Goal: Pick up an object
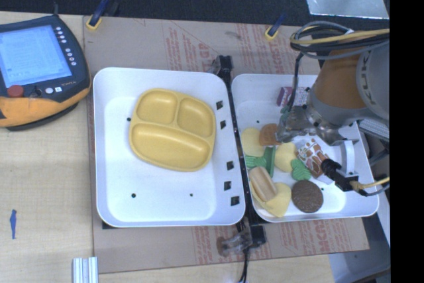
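**Arm low over the right bin's toy food**

The gripper hung low in the right bin, just above a brown piece at the upper edge of the food pile. Whether the fingers were open or closed could not be told; the wrist hid them, and nothing showed between them. Below the brown piece lay a hot dog and a brown disc; left of the right bin sat a yellow tray. A clean grasp would probably need a straight descent onto one piece, clear of its neighbours.
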Motion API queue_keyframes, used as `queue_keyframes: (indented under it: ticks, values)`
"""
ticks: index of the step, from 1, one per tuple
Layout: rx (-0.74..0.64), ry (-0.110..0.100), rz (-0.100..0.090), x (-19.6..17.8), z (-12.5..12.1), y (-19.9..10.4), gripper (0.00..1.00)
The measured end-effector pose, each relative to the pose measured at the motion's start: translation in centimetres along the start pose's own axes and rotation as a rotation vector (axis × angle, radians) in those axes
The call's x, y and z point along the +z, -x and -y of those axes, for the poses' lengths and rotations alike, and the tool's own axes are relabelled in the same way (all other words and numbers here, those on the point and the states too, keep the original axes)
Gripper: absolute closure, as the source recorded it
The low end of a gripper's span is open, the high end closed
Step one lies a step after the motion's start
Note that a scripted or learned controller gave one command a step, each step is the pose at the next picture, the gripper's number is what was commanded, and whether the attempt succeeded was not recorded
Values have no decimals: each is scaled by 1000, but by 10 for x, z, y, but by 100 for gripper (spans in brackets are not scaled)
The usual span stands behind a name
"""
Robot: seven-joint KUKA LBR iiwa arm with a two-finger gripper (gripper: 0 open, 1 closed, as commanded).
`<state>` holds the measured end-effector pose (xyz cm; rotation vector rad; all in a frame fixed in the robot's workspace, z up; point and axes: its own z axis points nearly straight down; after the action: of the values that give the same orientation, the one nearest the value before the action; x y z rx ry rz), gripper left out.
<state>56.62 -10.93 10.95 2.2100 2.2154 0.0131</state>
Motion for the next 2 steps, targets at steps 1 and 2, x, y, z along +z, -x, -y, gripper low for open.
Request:
queue_keyframes:
  ticks: [1, 2]
  values:
    - [0, -1, 1, 1, 1, 0, 0]
    - [-2, -18, -3, 17, 15, -13, 0]
